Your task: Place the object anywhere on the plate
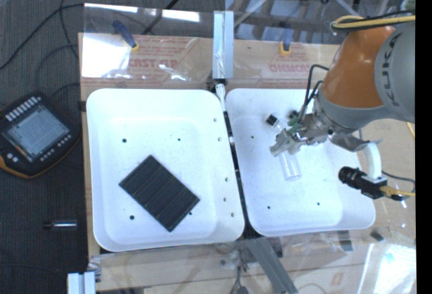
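The plate (159, 193) is a dark, ribbed rectangle lying at a slant on the floor of the left bin (108, 117). My gripper (283, 145) hangs over the middle of the right bin (317, 215), pointing left and down. A small clear cylinder (291, 166) lies on the bin floor just below and right of the gripper's tip, and I cannot tell whether they touch. A small black piece (271, 120) sits on the floor a little above and left of the gripper.
A raised double rim (231, 151) separates the two bins. A black part on a white bracket with cables (358, 178) juts over the right bin's right edge. A teach pendant (34, 134) lies left of the bench.
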Robot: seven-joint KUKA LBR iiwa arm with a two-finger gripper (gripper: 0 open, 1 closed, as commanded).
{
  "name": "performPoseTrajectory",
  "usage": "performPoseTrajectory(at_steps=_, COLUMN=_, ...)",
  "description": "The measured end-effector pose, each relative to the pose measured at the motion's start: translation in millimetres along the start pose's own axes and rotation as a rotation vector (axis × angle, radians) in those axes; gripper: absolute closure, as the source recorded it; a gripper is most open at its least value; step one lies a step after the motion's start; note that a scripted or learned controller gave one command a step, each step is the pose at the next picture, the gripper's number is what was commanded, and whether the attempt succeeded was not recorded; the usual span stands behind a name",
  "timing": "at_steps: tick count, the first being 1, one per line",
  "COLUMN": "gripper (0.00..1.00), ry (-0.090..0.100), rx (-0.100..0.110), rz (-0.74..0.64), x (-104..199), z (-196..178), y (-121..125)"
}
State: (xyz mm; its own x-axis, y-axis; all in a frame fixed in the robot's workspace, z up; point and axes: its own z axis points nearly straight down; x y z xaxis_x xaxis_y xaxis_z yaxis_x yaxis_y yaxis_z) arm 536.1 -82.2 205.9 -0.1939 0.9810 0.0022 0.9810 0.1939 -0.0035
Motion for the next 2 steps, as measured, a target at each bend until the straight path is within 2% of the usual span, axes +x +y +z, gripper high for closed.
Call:
performPoseTrajectory(at_steps=1, gripper=1.0, ry=-0.001, rx=0.001, rz=-0.054, x=59.7, z=-34.8, y=42.6)
performPoseTrajectory(at_steps=2, gripper=1.0, ry=-0.004, rx=0.0, rz=-0.272, x=106.4, z=-84.9, y=107.7)
